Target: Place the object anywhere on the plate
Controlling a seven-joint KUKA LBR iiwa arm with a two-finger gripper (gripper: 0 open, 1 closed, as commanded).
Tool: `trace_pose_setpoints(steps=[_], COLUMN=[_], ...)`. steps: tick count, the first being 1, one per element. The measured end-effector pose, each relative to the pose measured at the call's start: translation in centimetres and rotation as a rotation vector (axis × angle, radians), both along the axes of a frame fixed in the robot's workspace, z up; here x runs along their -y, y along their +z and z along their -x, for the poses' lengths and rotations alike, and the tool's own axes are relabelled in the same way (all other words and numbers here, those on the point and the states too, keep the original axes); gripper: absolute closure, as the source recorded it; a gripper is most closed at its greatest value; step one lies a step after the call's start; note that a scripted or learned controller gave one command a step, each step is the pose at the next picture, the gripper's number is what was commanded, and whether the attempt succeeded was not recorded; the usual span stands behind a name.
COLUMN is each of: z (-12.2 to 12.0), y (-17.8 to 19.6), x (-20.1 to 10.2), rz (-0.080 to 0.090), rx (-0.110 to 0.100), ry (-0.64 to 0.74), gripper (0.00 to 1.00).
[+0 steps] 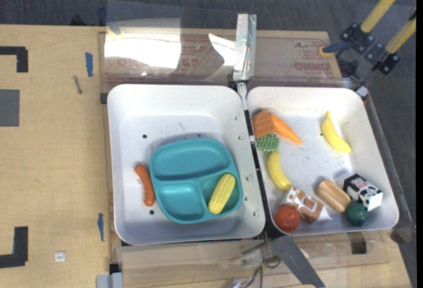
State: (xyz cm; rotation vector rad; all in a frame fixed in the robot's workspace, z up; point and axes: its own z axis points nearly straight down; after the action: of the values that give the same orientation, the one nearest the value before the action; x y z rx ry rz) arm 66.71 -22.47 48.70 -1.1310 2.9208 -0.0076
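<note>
Plastic corn point(222, 192), laid in a compartment of the plate point(188, 160), is judged light, stiff, slippery; it is best pinched across its middle.

Glossy teal plastic plate point(188, 174) in smooth white bin point(132, 108) on matt wooden bench point(46, 148).

Lab bench point(46, 148), twin white bins point(125, 108)

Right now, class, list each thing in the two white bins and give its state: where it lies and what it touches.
Teal divided plate: flat in left bin.
Yellow corn cob: on plate, lower-right compartment.
Orange-red sausage: beside plate, off it.
Orange carrot: right bin.
Two yellow bananas: right bin, apart.
Red tomato: right bin's near edge.
</note>
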Motion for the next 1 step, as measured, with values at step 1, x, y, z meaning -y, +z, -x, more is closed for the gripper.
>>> trace_pose_setpoints(steps=[1], z=[-0.08], y=[0.08], x=[-0.29], rz=[0.004], rx=[0.002], ry=[0.451], gripper=[1.0])
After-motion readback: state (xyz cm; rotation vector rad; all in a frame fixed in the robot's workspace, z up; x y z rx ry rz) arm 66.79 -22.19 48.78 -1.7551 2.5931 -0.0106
